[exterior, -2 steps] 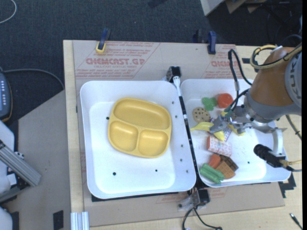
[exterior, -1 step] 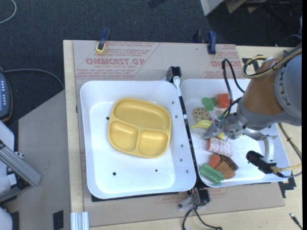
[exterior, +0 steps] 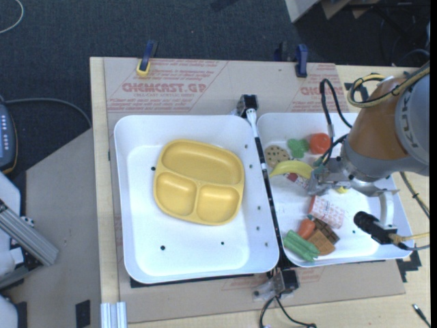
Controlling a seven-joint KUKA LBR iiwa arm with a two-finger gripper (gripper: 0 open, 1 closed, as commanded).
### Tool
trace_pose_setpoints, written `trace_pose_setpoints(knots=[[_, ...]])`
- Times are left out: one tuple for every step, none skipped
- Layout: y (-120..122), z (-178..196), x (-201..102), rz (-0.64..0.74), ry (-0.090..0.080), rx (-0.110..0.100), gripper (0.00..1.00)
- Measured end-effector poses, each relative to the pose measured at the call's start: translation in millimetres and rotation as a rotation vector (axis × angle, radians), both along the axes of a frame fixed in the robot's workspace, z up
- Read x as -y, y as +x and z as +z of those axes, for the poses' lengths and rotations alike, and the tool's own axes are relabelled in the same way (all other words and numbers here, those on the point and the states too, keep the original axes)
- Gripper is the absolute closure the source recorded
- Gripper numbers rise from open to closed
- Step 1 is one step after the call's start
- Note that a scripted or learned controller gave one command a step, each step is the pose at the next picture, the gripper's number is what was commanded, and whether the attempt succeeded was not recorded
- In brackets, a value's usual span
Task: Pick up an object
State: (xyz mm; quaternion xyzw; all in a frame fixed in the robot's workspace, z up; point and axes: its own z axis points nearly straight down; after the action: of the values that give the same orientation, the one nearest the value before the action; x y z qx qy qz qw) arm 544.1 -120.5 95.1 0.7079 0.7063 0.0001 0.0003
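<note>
Dark carpeted floor around a pale wooden bench

A dark blue-grey carpet (exterior: 102, 19) covered the floor, and a thin white cable loop (exterior: 9, 12) lay on it at upper left. The pale wooden bench top (exterior: 205, 80) bore red printed lettering, with a yellow-tipped blue clamp (exterior: 145, 59) and a plain blue clamp (exterior: 300, 59) on its far edge.

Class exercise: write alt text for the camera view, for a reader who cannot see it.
A grey robot arm reaches into the right white bin, its gripper among small toy foods. The left white bin holds a yellow divided plate.
</note>
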Motion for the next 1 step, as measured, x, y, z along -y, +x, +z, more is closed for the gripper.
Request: trace_pose_setpoints(knots=[[-2.1,63.3,1.7,0.003,-0.002,0.006,1.00]])
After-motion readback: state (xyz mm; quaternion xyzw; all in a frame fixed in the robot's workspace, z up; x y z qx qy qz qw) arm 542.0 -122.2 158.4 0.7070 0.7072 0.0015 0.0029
